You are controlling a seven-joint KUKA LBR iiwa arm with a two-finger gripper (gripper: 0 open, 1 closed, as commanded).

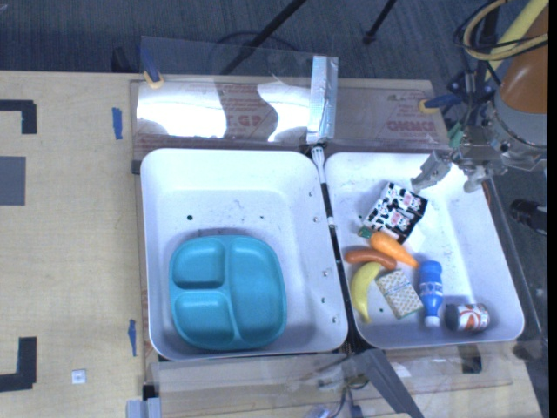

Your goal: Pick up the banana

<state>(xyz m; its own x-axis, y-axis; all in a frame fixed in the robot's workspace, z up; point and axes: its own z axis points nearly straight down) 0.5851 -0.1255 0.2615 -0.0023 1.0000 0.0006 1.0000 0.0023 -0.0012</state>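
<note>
While the pincer (451, 174) hangs over the far edge of the right bin (505, 268), fingers spread and released with nothing between them, the banana (363, 287) lies well below and to its left, nearer the camera, on the bin floor. It is one short, curved banana, yellow and smooth, its upper end up against the carrot (383, 250). That single carrot is orange, tapered and glossy, green at its stub, lying crosswise. Closest to the pincer, just down-left of it, sits one tilted carton (396, 210) in a black-and-white cow pattern. Beside the banana rests one flat, speckled tan square, maybe a sponge (400, 294). Then one blue bottle (430, 292) with a white cap, and one small can (468, 318), red and white, on its side. Far left of the pincer, the left bin (174, 190) holds one teal plastic plate (228, 293) with three compartments. Two white bins, shallow, rounded corners.
</note>
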